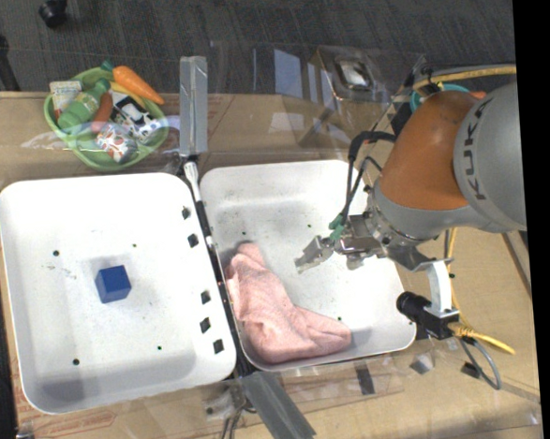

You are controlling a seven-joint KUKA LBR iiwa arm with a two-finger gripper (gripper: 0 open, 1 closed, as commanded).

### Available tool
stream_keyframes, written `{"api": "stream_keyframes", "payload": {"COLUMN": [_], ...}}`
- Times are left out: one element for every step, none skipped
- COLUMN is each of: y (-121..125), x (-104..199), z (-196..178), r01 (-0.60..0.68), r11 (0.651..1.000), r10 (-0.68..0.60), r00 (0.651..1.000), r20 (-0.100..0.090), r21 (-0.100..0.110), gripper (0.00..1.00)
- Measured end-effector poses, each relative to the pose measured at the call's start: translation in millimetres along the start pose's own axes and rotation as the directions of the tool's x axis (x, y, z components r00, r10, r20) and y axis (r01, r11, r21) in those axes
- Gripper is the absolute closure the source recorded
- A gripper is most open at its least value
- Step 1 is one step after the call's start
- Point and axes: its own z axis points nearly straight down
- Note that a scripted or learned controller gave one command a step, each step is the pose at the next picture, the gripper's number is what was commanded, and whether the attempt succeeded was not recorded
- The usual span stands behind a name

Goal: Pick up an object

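Worktop point(277, 120): brown board across the frame, bearing both bins.
Arm point(440, 155): grey with orange band, right of frame, reaching leftward over the right bin.
Left bin point(35, 277): shallow, white, left half of frame.
Right bin point(282, 190): shallow, white, centre of frame, just beside the left bin.
Pink cloth point(276, 308): crumpled, lower left of the right bin, along the wall, running to the bottom edge; likeliest target, being nearest the jaws.
Green bowl point(82, 152): upper left of frame, outside the bins, heaped with toy items including an orange carrot point(134, 81).
Gripper point(317, 252): middle of the right bin, right of the cloth's upper end, apart from it; jaws look slightly spread with nothing between, though blurred.
Blue cube point(113, 282): centre of the left bin, alone, well apart from the gripper.
Step in hand: approach, nothing yet grasped.
Advice: shift left and downward over a raised fold of the cloth, spread wide, descend until the tips sink into fabric, close fully, lift straight; avoid the bin wall.
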Motion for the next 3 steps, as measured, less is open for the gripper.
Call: {"api": "stream_keyframes", "payload": {"y": [43.0,88.1,46.6], "x": [29.0,43.7,29.0], "z": [92.8,122.1,122.2], "r01": [0.078,0.180,0.224], "r11": [0.997,0.984,0.975], "r10": [-0.078,-0.180,-0.224], "r00": [0.997,0.984,0.975], "r20": [0.001,0.003,0.002], "r21": [0.000,-0.004,-0.003], "gripper": [0.00,0.00,0.00]}}
